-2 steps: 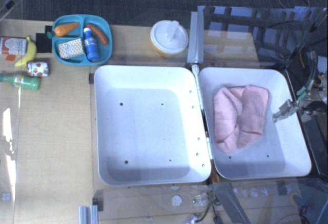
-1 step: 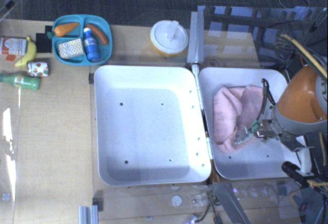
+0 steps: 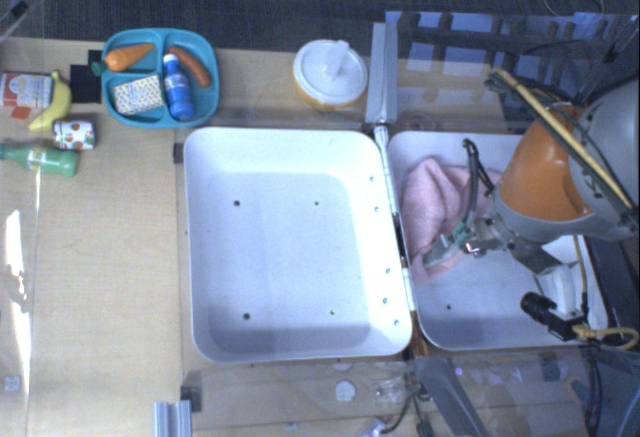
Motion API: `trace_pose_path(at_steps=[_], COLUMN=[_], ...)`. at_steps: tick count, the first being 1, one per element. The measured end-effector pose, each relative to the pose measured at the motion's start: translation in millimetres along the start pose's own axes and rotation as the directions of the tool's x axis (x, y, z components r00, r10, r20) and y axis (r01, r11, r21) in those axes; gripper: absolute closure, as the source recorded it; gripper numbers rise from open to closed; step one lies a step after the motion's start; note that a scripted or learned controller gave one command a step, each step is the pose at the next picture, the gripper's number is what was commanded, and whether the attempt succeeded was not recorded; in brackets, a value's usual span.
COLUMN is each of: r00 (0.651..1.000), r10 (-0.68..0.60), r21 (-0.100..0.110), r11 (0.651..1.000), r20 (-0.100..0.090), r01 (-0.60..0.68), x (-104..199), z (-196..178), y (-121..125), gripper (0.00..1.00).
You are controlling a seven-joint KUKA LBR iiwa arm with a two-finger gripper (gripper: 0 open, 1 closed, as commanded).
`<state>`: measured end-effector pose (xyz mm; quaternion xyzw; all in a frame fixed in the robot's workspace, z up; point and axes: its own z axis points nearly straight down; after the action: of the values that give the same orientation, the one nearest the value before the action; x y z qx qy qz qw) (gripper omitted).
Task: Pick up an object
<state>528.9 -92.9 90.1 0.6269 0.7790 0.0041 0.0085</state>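
Note:
A crumpled pink cloth (image 3: 432, 205) lies in the left part of the right bin (image 3: 480, 330), against the wall it shares with the other bin. My gripper (image 3: 455, 241) is low over the cloth's lower right edge and looks to be touching it. The grey arm with its orange band (image 3: 540, 180) reaches in from the right above the bin. The wrist hides part of the bin floor to the right of the cloth.
The left bin (image 3: 290, 245) sits beside the right one. On the bench at the back left stand a blue divided tray (image 3: 160, 77) of toy food, a white lidded tub (image 3: 330, 73), a banana (image 3: 52, 105), a small can (image 3: 74, 134) and a green bottle (image 3: 40, 159).

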Motion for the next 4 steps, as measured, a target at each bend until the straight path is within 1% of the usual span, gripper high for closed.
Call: trace_pose_path(at_steps=[1, 2, 3, 4], r00=[0.999, 0.964, 0.999, 0.992], r10=[-0.035, -0.265, -0.038, -0.125], r21=[0.002, 0.038, 0.02, 0.031], r11=[0.999, 0.963, 0.999, 0.992], r20=[-0.003, -0.024, -0.009, -0.007], r01=[0.035, 0.266, 0.038, 0.125], x=[-19, -30, -103, -64], z=[3, 5, -34, 5], y=[73, 133, 121, 127], gripper=[0.0, 0.0, 0.0, 0.0])
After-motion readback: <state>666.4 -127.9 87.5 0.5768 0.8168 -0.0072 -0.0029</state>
